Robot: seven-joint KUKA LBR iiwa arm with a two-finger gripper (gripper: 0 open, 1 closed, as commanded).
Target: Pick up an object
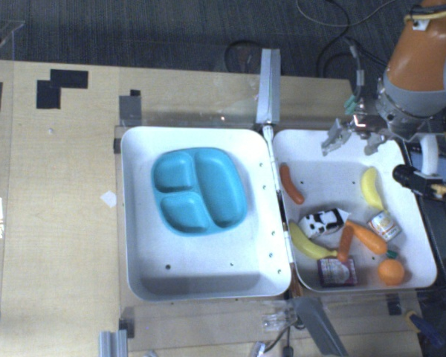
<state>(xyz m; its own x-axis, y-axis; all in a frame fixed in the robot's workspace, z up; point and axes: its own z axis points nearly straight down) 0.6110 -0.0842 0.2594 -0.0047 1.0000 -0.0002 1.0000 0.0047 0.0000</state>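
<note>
The left bin [134, 199] holds a blue sectioned tray [199, 189], lying flat near its middle. A metal divider rail [267, 88] runs between the two bins at the top. The right bin [424, 229] is crowded: a red sausage [291, 184] lies slanted near its left wall, a banana [309, 242] sits lower down with a black-and-white cow toy [324, 222] touching its upper side. Just right of those, a carrot [363, 237] crosses toward a small dark packet [336, 271], an orange [391, 271] rests in the lower right corner, a small can [384, 226] lies above it, and a second banana [369, 187] stands nearly upright. The gripper [353, 138] hangs over the bin's upper rim — fingers spread apart, grasping nothing — well clear of the objects below.
</note>
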